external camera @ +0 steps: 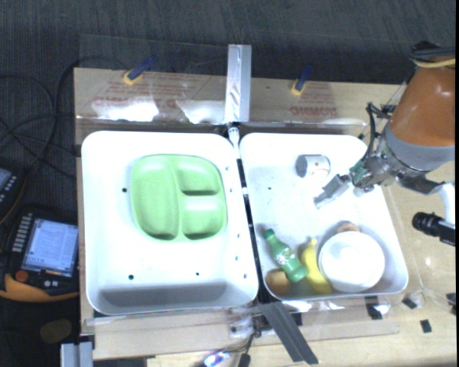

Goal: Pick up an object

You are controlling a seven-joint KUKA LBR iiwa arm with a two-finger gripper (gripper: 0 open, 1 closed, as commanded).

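Tool [330,190] over right bin [287,150], just below small white cup [312,165]; grip state unclear, nothing seen between fingers.

glossy plastic green tray [177,197], smooth white bins [107,281], wood bench [99,90].

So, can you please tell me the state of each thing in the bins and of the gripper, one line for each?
green divided plate: flat in the left bin, upright.
small white cup: on its side in the right bin.
green bottle: lying down, near the front.
banana: lying between the green bottle and the white bowl.
white bowl: sitting in the front right corner.
gripper: above the right bin, holding nothing visible.
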